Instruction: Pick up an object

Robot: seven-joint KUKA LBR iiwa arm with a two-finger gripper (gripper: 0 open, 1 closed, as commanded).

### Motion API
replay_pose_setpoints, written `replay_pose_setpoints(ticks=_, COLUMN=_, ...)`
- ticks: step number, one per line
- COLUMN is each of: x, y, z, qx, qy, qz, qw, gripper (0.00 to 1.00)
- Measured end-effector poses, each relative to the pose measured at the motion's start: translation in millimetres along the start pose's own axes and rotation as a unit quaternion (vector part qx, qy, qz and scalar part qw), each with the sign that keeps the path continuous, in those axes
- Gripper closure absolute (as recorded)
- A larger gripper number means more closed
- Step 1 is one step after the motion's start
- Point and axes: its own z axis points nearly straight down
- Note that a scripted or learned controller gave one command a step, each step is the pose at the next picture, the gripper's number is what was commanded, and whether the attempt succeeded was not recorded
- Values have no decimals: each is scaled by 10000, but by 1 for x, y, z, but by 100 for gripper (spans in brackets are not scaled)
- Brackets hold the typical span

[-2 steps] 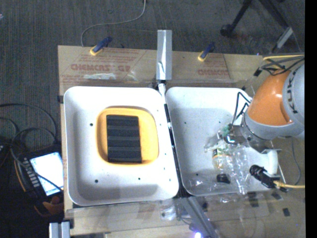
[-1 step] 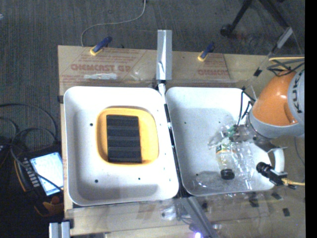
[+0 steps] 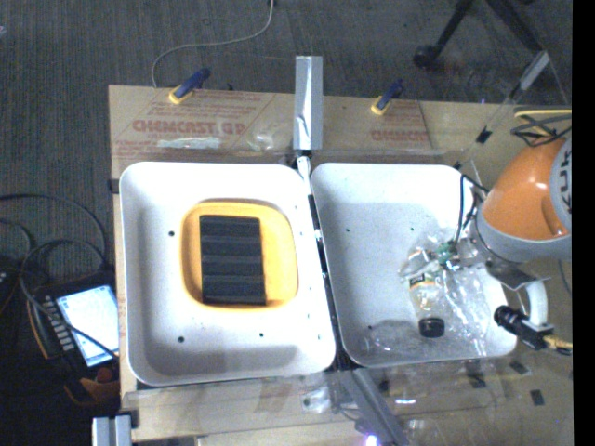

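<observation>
Looking down, you see the arm (image 3: 530,203) over the right bin (image 3: 372,249), its gripper (image 3: 453,254) buried in crumpled clear plastic (image 3: 456,291), so you cannot tell its state. A small black object (image 3: 430,327) lies just below it; the yellow tray (image 3: 240,254) sits far left.

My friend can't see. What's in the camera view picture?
A grey and orange robot arm reaches from the right over the right bin, above crinkly clear plastic and a small black thing. The left bin holds a yellow tray with a black block on it.
</observation>
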Motion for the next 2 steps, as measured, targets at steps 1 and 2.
replay_pose_setpoints(ticks=1, x=1, y=2, z=-9, qx=-7, qy=14, qz=-6, qw=10000, gripper=100)
replay_pose_setpoints(ticks=2, x=39, y=66, z=-103, qx=271, qy=108, qz=298, qw=9991, gripper=100)
